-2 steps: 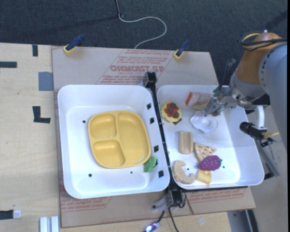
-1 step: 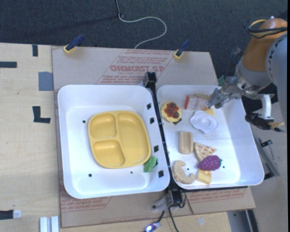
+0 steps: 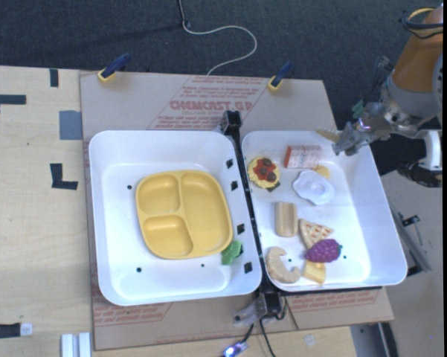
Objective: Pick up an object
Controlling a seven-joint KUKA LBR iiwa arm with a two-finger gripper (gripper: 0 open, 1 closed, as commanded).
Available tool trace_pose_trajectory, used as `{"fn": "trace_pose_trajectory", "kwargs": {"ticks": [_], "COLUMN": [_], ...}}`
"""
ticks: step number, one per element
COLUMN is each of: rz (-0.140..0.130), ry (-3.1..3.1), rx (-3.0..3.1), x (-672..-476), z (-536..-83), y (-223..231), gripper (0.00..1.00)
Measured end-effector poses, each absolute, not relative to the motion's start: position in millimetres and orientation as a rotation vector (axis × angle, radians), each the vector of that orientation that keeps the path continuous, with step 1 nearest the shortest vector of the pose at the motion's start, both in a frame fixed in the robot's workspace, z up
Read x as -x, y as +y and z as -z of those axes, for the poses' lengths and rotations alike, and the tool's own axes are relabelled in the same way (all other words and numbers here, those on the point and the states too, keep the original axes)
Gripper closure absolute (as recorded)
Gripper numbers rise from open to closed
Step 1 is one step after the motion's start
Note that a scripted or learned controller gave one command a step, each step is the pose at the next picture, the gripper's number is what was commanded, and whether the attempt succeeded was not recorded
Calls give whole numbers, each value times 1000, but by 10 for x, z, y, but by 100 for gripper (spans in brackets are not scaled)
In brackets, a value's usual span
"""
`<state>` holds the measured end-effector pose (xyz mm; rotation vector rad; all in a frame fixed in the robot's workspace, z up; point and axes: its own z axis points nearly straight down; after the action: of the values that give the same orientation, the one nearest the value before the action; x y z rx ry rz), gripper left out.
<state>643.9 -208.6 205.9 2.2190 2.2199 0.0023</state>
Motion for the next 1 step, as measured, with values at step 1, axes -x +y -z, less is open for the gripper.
{"fn": "trace_pose_trajectory", "kwargs": {"ticks": [1], "rz": [-1], "ry": [2222], "rx": [-2220], "x": [-6444], "z": [-2255], "y": [-2081], "gripper": [100]}}
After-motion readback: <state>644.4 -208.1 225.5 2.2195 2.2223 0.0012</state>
